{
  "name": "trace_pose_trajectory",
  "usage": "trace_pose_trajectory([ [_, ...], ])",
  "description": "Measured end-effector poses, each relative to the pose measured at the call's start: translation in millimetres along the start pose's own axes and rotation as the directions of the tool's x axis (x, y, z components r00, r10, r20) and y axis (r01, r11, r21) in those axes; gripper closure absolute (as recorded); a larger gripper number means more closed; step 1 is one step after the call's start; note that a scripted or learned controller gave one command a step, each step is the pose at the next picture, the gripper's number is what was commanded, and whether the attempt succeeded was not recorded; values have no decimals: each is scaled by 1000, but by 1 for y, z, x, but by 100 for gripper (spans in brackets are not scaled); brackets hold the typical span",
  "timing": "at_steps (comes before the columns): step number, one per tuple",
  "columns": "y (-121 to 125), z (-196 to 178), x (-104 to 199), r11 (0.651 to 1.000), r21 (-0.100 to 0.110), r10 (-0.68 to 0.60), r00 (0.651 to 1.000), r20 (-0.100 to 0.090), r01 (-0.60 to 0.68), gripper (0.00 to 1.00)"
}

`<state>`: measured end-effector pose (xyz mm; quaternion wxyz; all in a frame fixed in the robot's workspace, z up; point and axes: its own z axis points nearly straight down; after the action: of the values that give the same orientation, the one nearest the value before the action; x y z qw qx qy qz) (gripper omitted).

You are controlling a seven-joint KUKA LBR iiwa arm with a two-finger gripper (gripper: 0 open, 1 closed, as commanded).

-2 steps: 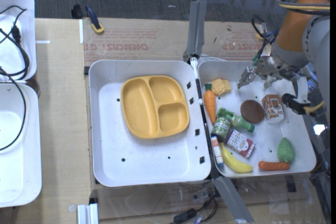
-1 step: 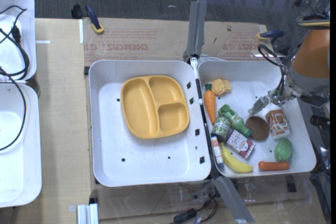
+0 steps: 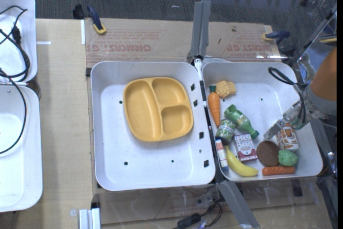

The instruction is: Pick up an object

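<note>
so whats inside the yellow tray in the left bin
Nothing: all three compartments of the yellow tray look bare. Whatever lies under it on the left bin floor is covered.

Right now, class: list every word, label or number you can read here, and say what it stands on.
Cardboard behind the bins: red print, twice, upside down, too blurred to spell with certainty.
Red carton: label too small to read.
Orange carton: label too small to read.
Green bottle: no legible label.
</note>
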<state>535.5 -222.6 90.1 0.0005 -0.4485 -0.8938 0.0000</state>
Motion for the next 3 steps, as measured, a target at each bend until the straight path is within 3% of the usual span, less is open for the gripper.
trace_pose_trajectory([
  [1,1,-8,-2,1000,-3,4,1000,3,-4,100],
  [2,2,-52,-1,990,0,-141,990,1,141,100],
  [3,10,-119,27,993,0,-119,993,1,119,100],
])
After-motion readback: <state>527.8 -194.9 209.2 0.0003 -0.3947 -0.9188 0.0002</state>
